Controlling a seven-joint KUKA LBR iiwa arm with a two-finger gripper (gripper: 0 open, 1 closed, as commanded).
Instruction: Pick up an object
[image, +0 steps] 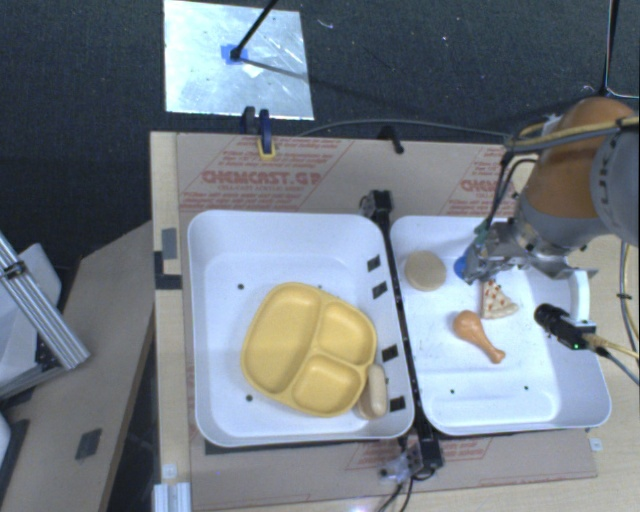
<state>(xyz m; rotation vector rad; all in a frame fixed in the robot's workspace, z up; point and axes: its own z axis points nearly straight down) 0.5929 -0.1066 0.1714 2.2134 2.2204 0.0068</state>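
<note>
Hovering low over the pizza slice (497, 300) in the right bin (520, 405), the hand (484, 268) grips nothing visible; finger spacing unclear, pickup still ahead.

I see even, fairly bright overhead light; the foil sheet (238, 58) glares, the white bins (300, 235) look slightly washed out, shadows soft, detail grainy.

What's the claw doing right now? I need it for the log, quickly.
Claw: cannot be told. It hangs low over the right bin, just above the pizza slice.
</note>
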